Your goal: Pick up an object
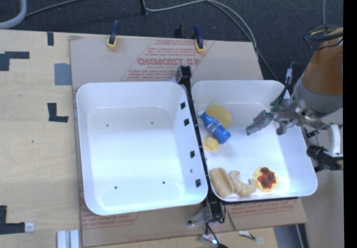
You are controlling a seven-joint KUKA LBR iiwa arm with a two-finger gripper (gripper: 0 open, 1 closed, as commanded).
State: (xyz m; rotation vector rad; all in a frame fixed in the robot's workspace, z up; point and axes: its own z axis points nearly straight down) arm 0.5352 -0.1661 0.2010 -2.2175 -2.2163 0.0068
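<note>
bread roll front of right bin | arm low from right | pincer released, holding nothing

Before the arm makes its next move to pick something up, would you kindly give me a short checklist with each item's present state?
1. Objects present in the right bin: ok.
2. Blue object in open view from above: ok.
3. Blue object free of neighbours: not ok, it touches the yellow pieces.
4. Gripper over the right bin: ok.
5. Gripper directly above an object: not ok, it sits right of the blue one.
6. Object held: not ok.

Lab: clamped bench, cables
</note>
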